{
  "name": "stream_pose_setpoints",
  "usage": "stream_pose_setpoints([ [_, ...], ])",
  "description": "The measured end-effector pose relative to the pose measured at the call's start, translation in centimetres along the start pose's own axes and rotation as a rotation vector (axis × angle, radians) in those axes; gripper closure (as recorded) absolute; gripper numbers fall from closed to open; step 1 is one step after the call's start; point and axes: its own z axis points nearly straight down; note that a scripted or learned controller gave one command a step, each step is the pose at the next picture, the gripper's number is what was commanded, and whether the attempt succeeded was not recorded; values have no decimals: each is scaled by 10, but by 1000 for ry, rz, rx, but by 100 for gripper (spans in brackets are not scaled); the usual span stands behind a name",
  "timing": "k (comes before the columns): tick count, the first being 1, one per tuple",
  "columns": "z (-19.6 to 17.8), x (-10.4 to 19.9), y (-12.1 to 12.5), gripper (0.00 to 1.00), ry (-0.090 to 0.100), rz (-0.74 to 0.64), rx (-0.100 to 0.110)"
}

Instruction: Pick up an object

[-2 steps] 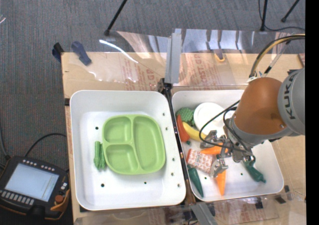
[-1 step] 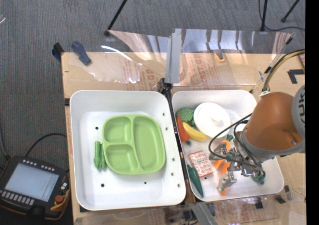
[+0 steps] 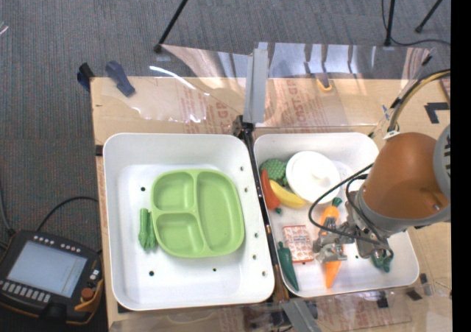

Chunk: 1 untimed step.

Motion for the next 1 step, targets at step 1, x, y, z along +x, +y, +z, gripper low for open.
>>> stream_pose_setpoints([
  [1, 0, 0, 1, 0, 1, -1, 0],
])
